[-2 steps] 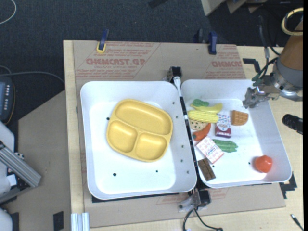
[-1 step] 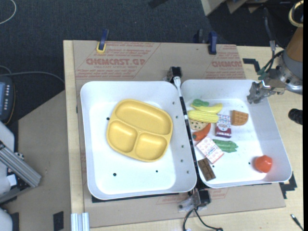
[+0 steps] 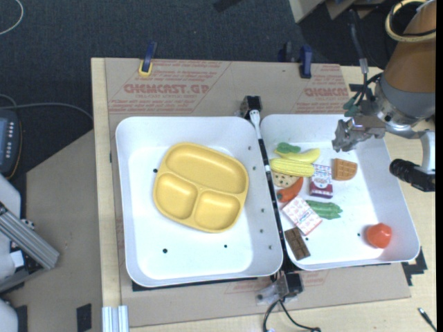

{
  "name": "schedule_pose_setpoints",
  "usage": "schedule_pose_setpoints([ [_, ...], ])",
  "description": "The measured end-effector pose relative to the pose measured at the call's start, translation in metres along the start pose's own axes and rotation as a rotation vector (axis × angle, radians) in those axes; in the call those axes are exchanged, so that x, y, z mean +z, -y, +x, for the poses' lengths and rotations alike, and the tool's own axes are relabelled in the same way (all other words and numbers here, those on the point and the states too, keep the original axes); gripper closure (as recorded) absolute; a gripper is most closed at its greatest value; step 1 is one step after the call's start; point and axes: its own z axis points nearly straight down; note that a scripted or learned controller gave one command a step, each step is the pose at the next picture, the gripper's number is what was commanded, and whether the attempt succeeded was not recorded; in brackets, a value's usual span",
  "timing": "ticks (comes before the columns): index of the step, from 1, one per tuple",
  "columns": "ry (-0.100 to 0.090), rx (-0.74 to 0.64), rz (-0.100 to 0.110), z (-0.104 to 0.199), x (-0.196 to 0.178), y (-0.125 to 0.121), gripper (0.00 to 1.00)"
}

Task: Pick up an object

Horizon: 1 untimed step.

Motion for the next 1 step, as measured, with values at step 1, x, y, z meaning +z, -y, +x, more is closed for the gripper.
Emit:
schedule_pose_setpoints([
  [1,0.000,-0.001,0.000,0.0600,-0.0049,0.0003,1.00],
])
